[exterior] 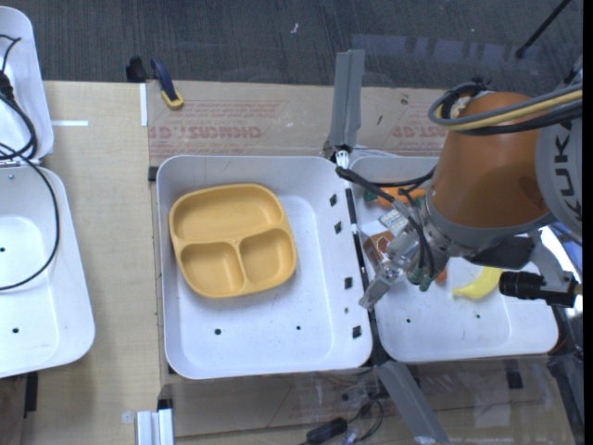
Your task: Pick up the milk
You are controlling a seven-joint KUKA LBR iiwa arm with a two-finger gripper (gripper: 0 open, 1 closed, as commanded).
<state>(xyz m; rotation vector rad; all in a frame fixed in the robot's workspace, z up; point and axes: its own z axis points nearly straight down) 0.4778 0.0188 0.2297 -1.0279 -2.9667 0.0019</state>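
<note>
Gripper [394, 272] is low in the right-hand bin [463, 349], at that bin's left wall, w/ cables and bits of hardware bunched round it. Jaws: can't tell whether wide, narrow or holding anything, as the wrist and the orange band [486, 165] cover too much from above.

Milk: can't say which item it is, so no colour, shape or label to give. The things beside the jaws are small and partly hidden:
- brownish packet-like item [375, 247], just left of the jaws and slightly beyond, against the bin wall
- orange item [405, 194], beyond the jaws, half under the arm; kind unclear
- banana [475, 286], yellow, right of the jaws, lying on the bin floor, apart from them

Further left of the jaws, across the two touching bin walls, is the left-hand bin [264, 341]. It holds a yellow divided plate [232, 239] w/ three compartments, lying flat and well apart from the jaws.

Beyond the jaws, a grey upright post [349, 91] stands where the bins meet at the back.

Far left and beyond, a blue-and-yellow tool [167, 85] lies on the bench. Farthest left are more white trays [37, 276] w/ a black cable [37, 184] looping over them.
</note>
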